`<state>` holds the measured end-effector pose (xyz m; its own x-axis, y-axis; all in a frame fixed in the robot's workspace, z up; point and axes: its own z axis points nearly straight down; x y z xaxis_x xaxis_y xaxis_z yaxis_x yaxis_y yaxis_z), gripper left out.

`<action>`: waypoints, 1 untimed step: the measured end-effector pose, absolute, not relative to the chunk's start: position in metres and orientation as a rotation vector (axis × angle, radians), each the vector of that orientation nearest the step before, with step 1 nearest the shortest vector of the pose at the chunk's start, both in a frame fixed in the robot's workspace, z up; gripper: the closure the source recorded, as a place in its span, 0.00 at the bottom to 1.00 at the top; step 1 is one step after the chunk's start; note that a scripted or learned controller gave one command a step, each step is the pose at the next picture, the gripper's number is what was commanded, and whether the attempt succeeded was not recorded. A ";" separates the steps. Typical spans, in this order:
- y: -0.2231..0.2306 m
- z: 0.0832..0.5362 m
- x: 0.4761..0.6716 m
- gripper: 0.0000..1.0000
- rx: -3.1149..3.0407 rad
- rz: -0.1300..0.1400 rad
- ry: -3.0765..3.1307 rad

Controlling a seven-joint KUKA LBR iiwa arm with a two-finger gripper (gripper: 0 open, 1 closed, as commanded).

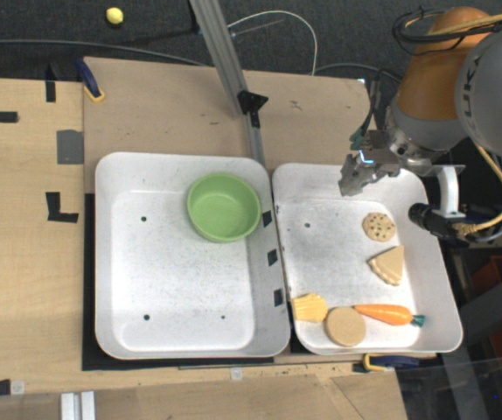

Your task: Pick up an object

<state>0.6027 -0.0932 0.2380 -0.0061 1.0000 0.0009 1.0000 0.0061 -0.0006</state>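
Note:
The right bin (321, 234) holds a round speckled cookie (378, 227), a tan wedge-shaped piece (388, 265), an orange carrot (386, 315), a round tan disc (345, 326) and a small yellow piece (309, 308). A green bowl (223, 206) sits in the left bin (146, 269), near its upper right corner. My gripper (356, 178) hovers over the back edge of the right bin, above and left of the cookie. Nothing shows between its fingers.
A grey slanted pole (220, 46) crosses the back of the bench toward the gap between the bins. Cables loop behind the right bin. A small yellow ball (115, 15) lies on the dark floor at the far back left.

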 end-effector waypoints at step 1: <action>-0.042 0.246 0.615 1.00 -2.212 -0.001 -2.228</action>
<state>0.6149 -0.0422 0.2456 -0.0072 1.0000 0.0017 1.0000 0.0072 -0.0004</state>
